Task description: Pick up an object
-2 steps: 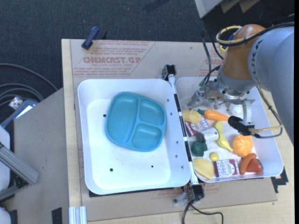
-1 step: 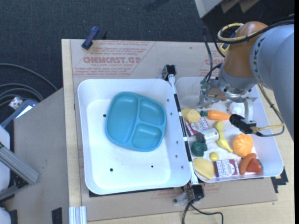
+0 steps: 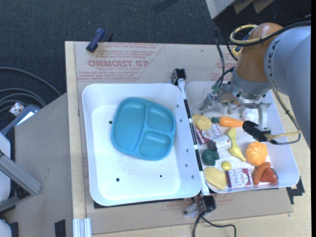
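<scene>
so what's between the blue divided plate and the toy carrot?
In the camera view, between the blue divided plate and the orange toy carrot: bare floor of the left white bin, the two bins' adjoining rims, then a yellow corn-like toy.

Blue tray (image 3: 143, 128); toy food (image 3: 232, 149) beside.

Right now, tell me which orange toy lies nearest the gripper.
The carrot, lying just under the gripper. The round orange pumpkin sits farther toward the bin's near edge.
</scene>
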